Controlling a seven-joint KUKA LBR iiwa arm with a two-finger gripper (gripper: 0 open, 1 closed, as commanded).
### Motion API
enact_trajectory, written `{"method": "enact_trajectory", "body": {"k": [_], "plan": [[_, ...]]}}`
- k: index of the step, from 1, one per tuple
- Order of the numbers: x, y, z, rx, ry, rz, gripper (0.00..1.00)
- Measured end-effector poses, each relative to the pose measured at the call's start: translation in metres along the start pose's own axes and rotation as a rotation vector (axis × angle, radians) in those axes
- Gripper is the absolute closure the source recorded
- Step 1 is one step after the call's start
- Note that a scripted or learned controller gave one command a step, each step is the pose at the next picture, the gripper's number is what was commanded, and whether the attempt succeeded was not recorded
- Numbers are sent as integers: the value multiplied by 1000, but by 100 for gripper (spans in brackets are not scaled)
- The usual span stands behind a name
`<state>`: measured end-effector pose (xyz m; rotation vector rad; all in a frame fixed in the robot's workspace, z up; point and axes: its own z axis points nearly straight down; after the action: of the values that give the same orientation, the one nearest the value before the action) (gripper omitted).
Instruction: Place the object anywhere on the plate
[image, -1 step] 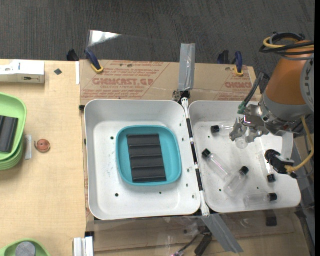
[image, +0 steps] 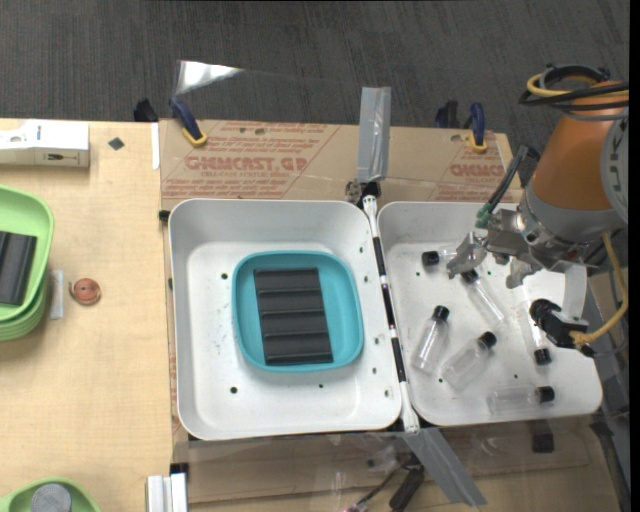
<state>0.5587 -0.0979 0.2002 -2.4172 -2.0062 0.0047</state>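
Note:
A teal plate (image: 297, 310) with a black ridged insert lies in the left white bin (image: 200, 330). Several clear vials with black caps lie scattered in the right bin (image: 575, 385): one (image: 431, 336) left of centre, one (image: 466, 359) in the middle, one (image: 487, 298) just below the gripper. My gripper (image: 490, 268) hangs over the upper middle of the right bin. Its fingers stand apart and nothing shows between them.
Another vial (image: 520, 399) lies near the right bin's front edge, and a loose black cap (image: 430, 258) sits at the upper left. A cardboard sheet (image: 260, 160) lies behind the bins. Green dishes (image: 20, 265) stand at the far left of the bench.

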Motion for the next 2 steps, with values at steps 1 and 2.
{"method": "enact_trajectory", "body": {"k": [1, 2], "plan": [[-62, 29, -207, 0, 0, 11, 0], [-105, 82, -239, 2, -1, 262, 0]]}}
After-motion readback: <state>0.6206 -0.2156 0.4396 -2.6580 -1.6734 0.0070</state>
